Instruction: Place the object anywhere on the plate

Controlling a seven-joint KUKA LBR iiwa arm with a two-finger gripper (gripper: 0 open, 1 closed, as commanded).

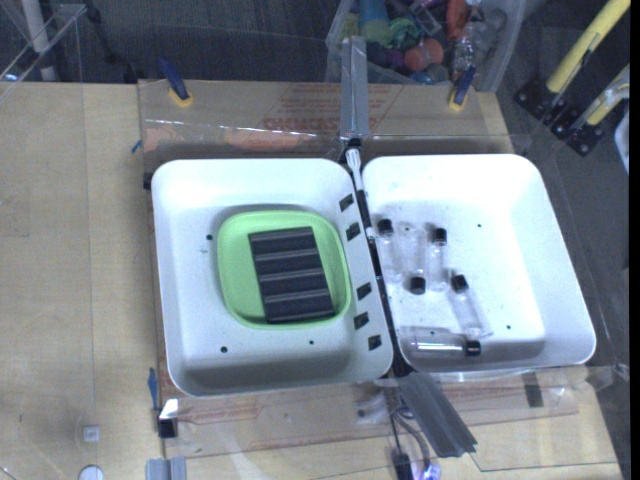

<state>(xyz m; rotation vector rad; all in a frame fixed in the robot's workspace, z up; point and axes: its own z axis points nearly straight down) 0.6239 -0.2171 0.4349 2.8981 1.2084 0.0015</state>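
Observation:
A light green square plate lies in the middle of the left white bin. On the plate rests a black ribbed rectangular object, made of several parallel bars and covering most of the plate's centre. It lies flat and slightly turned, within the plate's rim.
The right white bin holds several small clear pieces with black caps, and a clear tube near its front wall. A ridge with black clips separates the bins. A clear box of colourful toys stands behind the bench.

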